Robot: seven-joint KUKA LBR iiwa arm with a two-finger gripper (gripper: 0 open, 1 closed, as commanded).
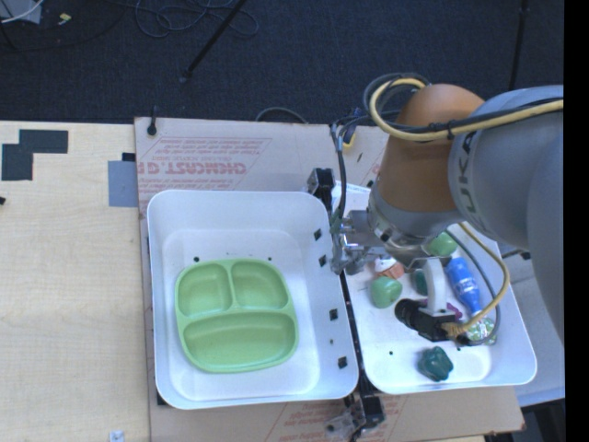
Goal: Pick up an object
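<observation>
In left bin (166, 238): green plate (236, 314), flat, well apart from pincer (348, 247). Pincer low at left wall of right bin (391, 362), by the divide; released or clenched, can't tell; nothing seen held. Nearest pick, by judgement: pale green lump (386, 290), just right of pincer and slightly toward near edge; roundish, no clear long axis. Further right: blue bottle (465, 285), long axis far-to-near, tucked under arm (497, 173). Teal lump (436, 364) by front wall, unobstructed. Likely needs short shift right, then down.
</observation>
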